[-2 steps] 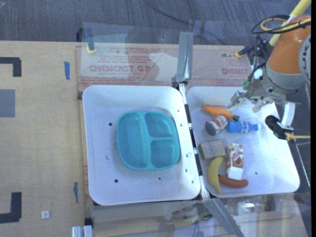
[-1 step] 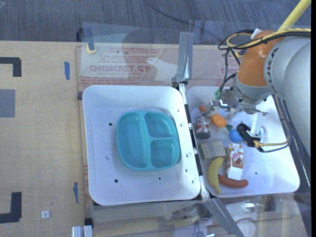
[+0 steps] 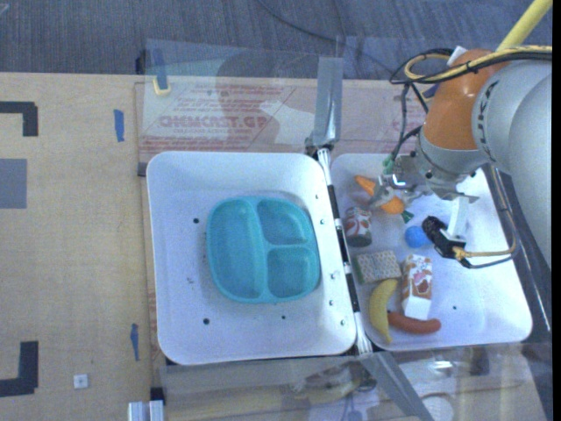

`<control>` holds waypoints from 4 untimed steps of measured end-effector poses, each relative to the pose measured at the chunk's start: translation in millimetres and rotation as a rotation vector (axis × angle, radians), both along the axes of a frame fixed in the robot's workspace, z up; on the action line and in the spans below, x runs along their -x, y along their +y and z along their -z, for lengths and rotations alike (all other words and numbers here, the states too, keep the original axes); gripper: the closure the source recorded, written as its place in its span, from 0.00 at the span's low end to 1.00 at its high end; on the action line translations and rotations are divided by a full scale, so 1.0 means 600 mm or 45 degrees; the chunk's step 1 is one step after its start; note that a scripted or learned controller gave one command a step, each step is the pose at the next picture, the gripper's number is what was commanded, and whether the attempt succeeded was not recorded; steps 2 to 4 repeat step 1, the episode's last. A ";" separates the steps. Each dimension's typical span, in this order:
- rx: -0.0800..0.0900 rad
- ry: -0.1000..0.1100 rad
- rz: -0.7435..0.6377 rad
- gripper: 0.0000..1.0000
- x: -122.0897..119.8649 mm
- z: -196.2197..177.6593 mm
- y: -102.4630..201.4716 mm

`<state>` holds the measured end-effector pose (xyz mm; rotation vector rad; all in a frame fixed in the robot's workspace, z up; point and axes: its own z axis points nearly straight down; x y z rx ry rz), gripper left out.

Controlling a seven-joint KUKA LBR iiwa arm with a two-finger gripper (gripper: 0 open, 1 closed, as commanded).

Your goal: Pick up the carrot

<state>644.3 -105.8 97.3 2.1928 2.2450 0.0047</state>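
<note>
— Grey carpet runs along the top, with a pale wooden bench below it; what sits on the bench?

— Two shallow white bins side by side. The left bin holds one thing, a teal divided plate with three compartments, lying flat near the middle.

— And the right bin?

— It is crowded. The carrot, an orange piece, lies near the bin's upper left part, with another small orange bit just beside it. Below that stands a small can close to the divider, then a speckled grey sponge-like block. A blue ball sits near the middle. A white and red carton lies lower down, a banana curves at its left, and a red sausage lies at its foot, touching it.

— Where is the gripper?

— Right over the carrot, below the arm's orange band. The carrot shows at the fingertips, seemingly between them, though the wrist hides much, so whether it is pinched I cannot tell.

— Any writing?

— A clear sheet behind the bins carries faint reddish lettering, too washed out to read. The can's and carton's labels are too small to make out. Blue tape marks sit on the bench's left.
</note>
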 end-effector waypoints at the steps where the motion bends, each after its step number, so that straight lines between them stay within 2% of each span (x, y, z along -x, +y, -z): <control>1: 0.000 0.005 0.112 1.00 -0.022 -0.189 0.043; 4: 0.000 0.005 0.112 1.00 -0.022 -0.189 0.043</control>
